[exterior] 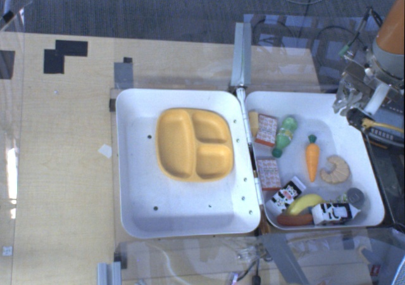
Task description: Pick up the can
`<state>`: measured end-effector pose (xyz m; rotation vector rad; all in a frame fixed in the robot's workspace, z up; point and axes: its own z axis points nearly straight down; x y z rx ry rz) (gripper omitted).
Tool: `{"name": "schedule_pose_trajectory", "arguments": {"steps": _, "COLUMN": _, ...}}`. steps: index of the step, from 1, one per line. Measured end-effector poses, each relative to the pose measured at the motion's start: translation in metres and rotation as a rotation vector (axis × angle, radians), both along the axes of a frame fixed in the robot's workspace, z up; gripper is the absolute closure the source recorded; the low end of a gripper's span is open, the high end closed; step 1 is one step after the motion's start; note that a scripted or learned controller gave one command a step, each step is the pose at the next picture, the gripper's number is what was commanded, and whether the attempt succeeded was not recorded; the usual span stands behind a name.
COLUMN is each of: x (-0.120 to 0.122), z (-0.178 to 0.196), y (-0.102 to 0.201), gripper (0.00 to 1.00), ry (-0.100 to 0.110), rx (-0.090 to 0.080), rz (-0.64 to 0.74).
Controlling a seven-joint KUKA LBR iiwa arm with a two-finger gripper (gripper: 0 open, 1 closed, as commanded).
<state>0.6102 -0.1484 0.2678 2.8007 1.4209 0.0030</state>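
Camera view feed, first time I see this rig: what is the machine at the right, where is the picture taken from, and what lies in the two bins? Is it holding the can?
The picture comes from one fixed camera above the bench, looking down at a slant. The grey machine with the orange band at the right edge is a robot arm; its gripper hangs over the top right corner of the right bin. I cannot tell how its jaws stand, and nothing shows between them. The left bin holds a yellow divided tray. The right bin holds toy food: a green bottle, a carrot, a croissant, a banana, small cartons. The can, grey, sits near the bottom right corner, well away from the gripper, so not picked up yet.
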Motion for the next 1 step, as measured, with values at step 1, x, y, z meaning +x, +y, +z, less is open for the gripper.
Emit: {"name": "schedule_pose_trajectory", "arguments": {"steps": 1, "x": 0.0502, "z": 0.1696, "y": 0.0471, "gripper": 1.00, "ry": -0.006, "rx": -0.001, "rz": 0.009}}
